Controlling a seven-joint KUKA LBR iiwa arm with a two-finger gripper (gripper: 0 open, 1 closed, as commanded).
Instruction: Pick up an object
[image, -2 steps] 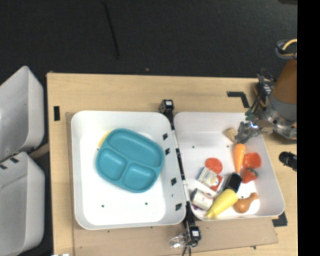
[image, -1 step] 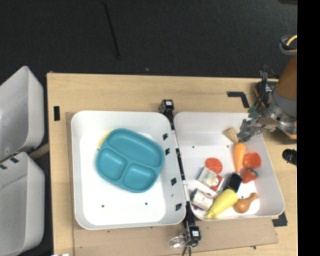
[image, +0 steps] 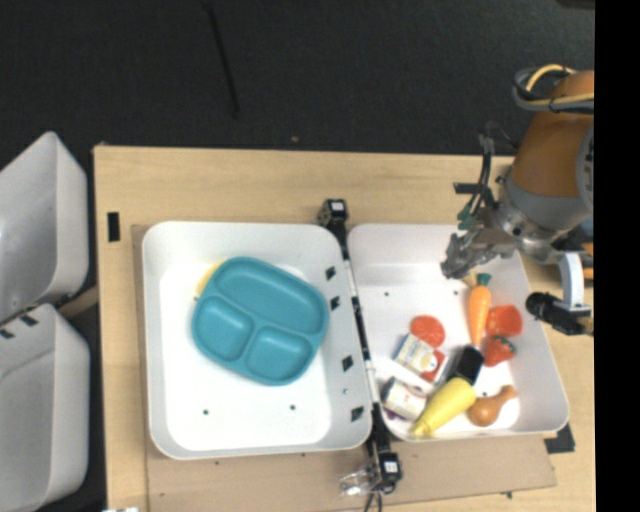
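Right bin, near edge: yellow plastic corn cob (image: 445, 403) lay beside a brown toy drumstick (image: 490, 405) and small cartons (image: 410, 375).
Orange plastic carrot (image: 478, 310): lay upright in the shallow white right bin (image: 400, 262), its green top just below the gripper.
Gripper (image: 468, 255): hovered over the bin's far side, holding nothing visible; finger spread could not be told.
Left bin (image: 170, 400): held a teal compartment tray (image: 260, 320).

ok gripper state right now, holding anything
gripper: cannot be told; it sits above the carrot top in the right bin, nothing seen between it.
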